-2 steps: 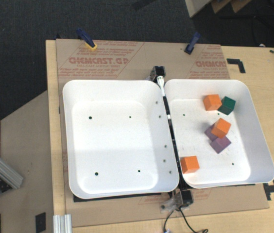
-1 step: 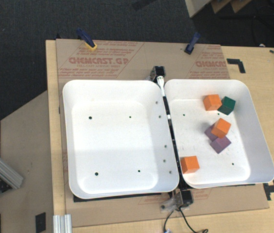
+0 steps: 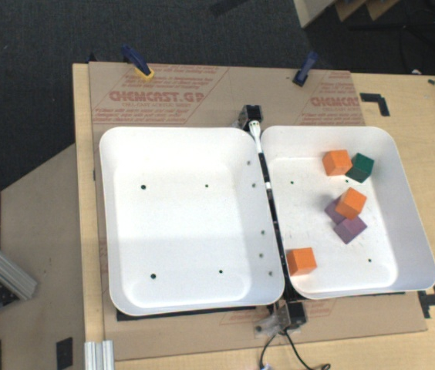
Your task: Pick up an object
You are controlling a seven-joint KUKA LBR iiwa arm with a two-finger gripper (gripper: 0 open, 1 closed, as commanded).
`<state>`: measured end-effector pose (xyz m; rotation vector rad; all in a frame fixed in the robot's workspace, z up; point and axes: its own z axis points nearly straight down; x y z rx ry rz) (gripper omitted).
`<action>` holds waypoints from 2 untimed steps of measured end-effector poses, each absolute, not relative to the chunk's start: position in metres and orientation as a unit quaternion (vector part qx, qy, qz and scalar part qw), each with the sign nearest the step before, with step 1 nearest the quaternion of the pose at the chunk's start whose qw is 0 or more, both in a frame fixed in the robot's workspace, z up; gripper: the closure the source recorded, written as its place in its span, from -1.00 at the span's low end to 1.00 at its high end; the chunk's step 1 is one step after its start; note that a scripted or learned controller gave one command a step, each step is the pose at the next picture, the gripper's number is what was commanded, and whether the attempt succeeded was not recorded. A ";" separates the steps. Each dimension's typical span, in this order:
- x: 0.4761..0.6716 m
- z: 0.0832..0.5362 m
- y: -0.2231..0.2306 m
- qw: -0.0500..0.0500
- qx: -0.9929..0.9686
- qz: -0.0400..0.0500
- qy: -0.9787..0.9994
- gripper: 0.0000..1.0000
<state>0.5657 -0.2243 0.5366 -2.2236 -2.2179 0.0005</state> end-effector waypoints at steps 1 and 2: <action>0.500 0.537 -0.163 0.001 -0.705 -0.001 -0.709 1.00; 0.478 0.536 -0.227 -0.001 -0.709 0.001 -0.705 1.00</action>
